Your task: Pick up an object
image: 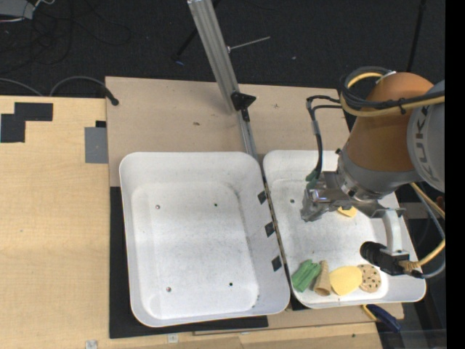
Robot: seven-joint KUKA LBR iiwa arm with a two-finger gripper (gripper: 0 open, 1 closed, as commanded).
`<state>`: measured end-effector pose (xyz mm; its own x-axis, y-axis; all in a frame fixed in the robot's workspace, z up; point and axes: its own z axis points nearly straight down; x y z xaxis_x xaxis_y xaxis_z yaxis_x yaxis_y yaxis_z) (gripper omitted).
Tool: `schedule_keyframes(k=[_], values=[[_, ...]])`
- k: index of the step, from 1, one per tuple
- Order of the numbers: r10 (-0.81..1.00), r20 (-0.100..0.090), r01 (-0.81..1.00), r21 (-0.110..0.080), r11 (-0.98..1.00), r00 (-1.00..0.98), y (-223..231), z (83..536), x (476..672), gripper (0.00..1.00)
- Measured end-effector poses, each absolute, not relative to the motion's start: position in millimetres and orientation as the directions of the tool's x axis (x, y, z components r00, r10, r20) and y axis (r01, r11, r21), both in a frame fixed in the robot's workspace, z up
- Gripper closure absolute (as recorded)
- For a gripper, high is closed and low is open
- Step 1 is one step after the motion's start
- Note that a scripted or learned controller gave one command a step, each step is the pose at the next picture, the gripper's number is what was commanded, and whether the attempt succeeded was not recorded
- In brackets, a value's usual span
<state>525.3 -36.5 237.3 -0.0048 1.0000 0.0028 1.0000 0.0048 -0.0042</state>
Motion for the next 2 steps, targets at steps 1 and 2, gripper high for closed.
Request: schedule_keyframes(k=[1,2], values=[[1.000,0.003,1.000,-0.005,0.005,-0.005,11.8,243.5,512.8,1.00],[1.000,0.002,1.000,-0.005,0.006,-0.006,69.9,241.4,511.3,1.00]])
